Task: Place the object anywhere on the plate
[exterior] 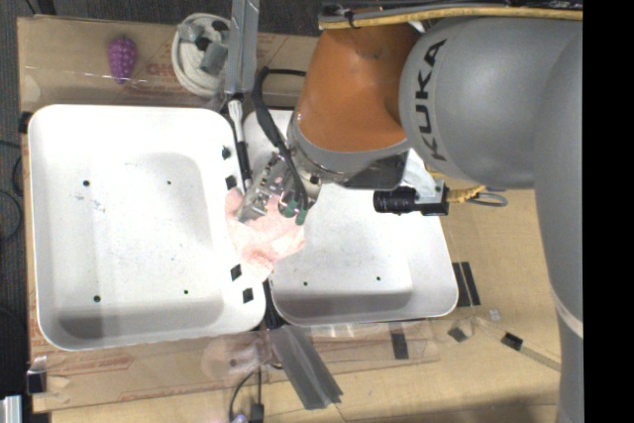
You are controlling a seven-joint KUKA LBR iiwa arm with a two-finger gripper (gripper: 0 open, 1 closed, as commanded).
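Observation:
A pale pink plate (pixel 265 231) lies at the left edge of the right bin (pixel 396 282), against the wall shared with the left bin. My gripper (pixel 272 195) hangs just over the plate's upper part, below the orange wrist band (pixel 352 84). A small dark green piece (pixel 291 207) shows at the gripper's tip, right above the plate. Whether it is a held object or part of the tool is unclear. The arm hides much of the right bin's back half.
The left bin (pixel 129 213) sits beside the plate. A grey upright bracket (pixel 241 45) and black cable stand behind the bins' shared wall. On the bench at the back left are a purple item (pixel 121 57) and a white coil (pixel 198 50).

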